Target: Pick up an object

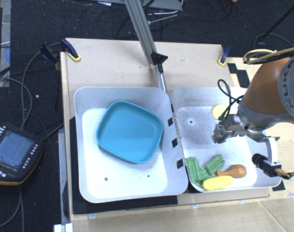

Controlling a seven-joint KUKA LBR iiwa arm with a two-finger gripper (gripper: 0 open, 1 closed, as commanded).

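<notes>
While jaws (220, 134) hover mid-bin, toys (214, 172) crowd near rim

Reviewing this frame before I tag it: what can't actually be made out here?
- Gripper, camera view: small, dark and blurred, with the wrist above it; open or shut can't be judged, nor whether it holds anything.
- Pale yellow object, right bin: partly covered by the arm and a black cable, identity unclear.
- Green pieces, same bin's near corner: overlapping, so their count is uncertain.
- Arm: cut off by the right edge.
</notes>
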